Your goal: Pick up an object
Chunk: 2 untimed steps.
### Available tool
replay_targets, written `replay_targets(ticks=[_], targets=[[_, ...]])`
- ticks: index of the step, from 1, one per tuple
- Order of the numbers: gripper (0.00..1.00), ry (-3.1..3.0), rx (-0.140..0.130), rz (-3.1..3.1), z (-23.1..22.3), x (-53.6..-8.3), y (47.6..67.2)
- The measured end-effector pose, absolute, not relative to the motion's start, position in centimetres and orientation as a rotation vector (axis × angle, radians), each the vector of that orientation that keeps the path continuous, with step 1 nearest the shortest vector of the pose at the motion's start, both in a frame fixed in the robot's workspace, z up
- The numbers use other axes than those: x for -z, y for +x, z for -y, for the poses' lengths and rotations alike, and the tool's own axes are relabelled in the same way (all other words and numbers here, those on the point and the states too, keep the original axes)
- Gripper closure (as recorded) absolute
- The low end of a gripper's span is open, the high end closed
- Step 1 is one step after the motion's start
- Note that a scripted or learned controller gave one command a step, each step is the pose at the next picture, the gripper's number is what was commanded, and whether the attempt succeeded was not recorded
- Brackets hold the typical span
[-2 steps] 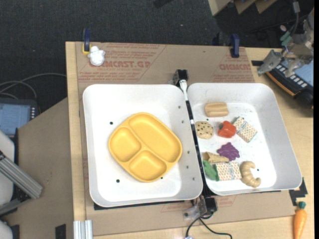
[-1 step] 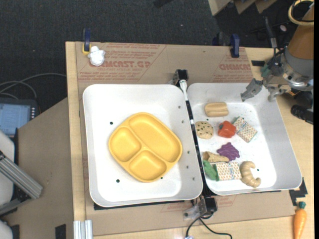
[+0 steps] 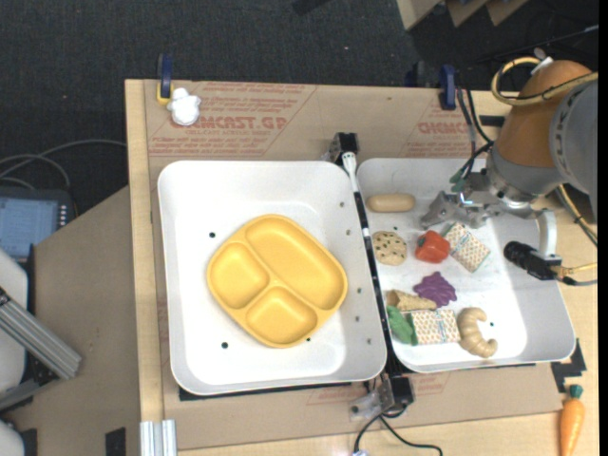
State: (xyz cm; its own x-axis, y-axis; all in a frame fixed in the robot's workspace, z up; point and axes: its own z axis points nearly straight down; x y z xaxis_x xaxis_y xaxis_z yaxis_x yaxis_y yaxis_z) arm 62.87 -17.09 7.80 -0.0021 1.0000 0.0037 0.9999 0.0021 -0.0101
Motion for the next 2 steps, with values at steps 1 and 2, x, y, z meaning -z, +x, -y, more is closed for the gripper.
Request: replay_targets(ticks=[1,2], targets=[[0.0,-2.215,-0.004,2.216,13.0,-8.4,56.1],[0.0,-2.218,-0.003,2.217,9.9,-8.4,50.2]])
